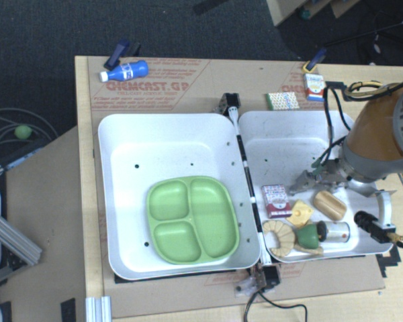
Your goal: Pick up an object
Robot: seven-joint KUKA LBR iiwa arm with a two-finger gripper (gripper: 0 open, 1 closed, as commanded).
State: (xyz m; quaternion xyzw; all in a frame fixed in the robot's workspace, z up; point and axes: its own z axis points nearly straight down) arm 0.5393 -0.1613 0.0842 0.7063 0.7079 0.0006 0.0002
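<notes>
My gripper [307,180] hangs low in the right bin [282,129], with the grey arm and its orange band [383,129] reaching in from the right. Just below and left of it lies a small red and white box [276,200]. A tan bread-like loaf [330,205] lies just below and right of it. Along the bin's front edge lie a yellow piece [300,214], a pale croissant-shaped item [279,237], a green object [309,236] and a silvery cylinder [336,232]. Nothing shows in the gripper's hold.
The left bin [121,146] holds a green divided plate [191,219]. On the bench behind the bins lie a blue and white bottle [125,71] and small cards [283,100]. Black cables [332,113] run along the arm.
</notes>
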